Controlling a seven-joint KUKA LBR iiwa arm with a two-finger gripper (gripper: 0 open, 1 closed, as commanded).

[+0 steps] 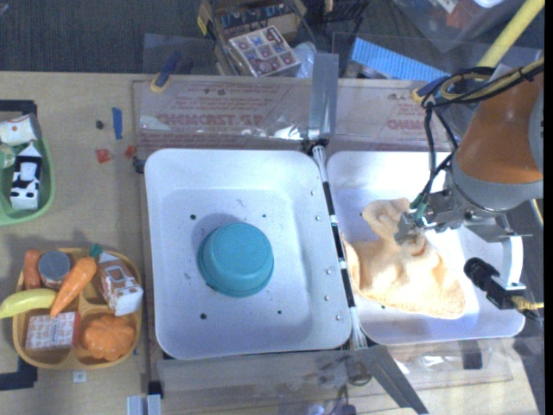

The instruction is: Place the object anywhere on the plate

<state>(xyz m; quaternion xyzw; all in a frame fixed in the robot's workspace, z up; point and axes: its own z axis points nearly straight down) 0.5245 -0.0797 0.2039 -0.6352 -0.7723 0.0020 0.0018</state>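
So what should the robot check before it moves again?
1. Gripper is down at the yellow cloth in the right bin: ok.
2. Cloth really pinched between its fingers: cannot tell.
3. Teal plate, which looks like an upturned bowl, sits in the left bin with nothing on it: ok.
4. Cloth on the plate: not ok, it lies in the other bin.
5. Divider between the bins stands on the way, so lifting first seems wise: not ok yet.
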